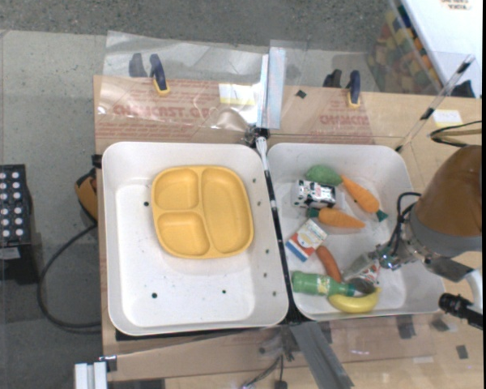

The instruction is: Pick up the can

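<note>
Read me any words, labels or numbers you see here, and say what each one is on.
Plastic sheet behind the bins: red lettering, too blurred to read.
White box at top right: red print, too small to read.
Small carton in the right bin: markings unreadable.
Toy car: dark markings, unreadable.

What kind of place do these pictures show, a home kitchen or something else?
Most likely a robotics lab bench, not a kitchen. Two white bins sit side by side, a grey arm with an orange band reaches into the right bin, and clamps hold plastic sheeting. The food, like the banana, looks like toys.
</note>
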Robot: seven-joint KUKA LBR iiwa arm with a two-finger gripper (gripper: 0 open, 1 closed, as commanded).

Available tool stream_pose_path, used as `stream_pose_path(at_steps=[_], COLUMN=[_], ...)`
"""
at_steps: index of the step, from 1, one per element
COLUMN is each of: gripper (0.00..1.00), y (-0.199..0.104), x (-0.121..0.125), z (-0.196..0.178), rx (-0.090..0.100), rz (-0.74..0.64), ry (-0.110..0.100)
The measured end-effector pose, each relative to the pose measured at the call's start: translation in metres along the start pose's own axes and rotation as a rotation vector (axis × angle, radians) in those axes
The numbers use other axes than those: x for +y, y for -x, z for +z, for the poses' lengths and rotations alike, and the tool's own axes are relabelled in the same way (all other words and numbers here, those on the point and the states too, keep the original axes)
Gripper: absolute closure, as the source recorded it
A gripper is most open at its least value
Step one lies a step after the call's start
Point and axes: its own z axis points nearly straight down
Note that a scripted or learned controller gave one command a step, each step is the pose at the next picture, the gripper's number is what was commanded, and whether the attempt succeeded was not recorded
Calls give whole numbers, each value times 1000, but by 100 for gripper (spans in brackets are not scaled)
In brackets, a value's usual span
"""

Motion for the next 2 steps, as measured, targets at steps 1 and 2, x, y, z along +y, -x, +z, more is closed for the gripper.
stream_pose_path(at_steps=[1, 2], gripper=[100, 0], y=[1, 2], x=[2, 1], z=[-11, -11], rx=[-2, -3], rz=[1, 2], ry=[5, 4])
